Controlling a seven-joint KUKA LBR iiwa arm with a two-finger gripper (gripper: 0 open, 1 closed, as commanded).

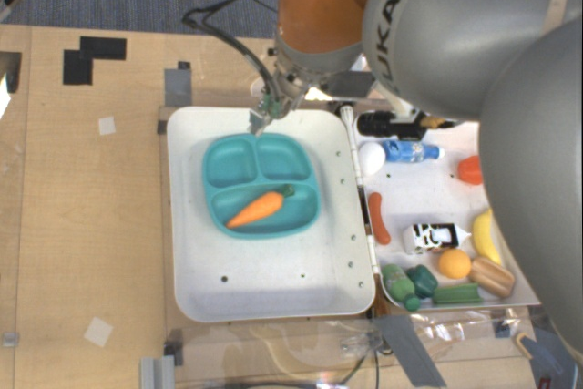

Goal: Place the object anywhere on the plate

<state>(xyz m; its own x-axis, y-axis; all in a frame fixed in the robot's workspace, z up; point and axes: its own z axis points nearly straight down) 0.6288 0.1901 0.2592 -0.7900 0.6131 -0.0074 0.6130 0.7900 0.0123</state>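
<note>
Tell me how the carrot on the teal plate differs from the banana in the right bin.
The carrot is orange with a green tip; the banana is yellow. The carrot lies in full view on the plate in the left bin; the arm partly hides the banana. Both are long toy foods.

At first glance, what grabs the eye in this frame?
The big grey arm with its orange band fills the upper right. In the left bin, an orange carrot lies in the long front compartment of a teal divided plate. The gripper hovers at the plate's far edge.
</note>
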